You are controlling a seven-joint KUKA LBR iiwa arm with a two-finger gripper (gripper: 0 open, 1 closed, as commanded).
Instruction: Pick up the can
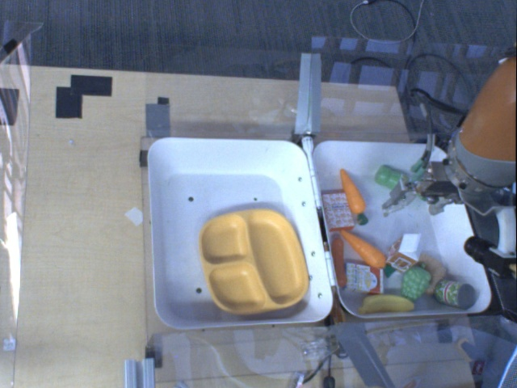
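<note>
The can (455,293) lies on its side in the near right corner of the right bin (323,153), with a green label and a grey end facing right. My gripper (406,187) hangs over the far half of that bin, well above and left of the can. Its fingers look open with nothing between them. A green cylinder (390,176) lies just left of the fingertips.
The right bin also holds two carrots (351,194) (363,249), a banana (388,303), a green knobbly fruit (416,281) beside the can, and small cartons (337,208). A yellow divided plate (253,259) sits in the left bin (170,217).
</note>
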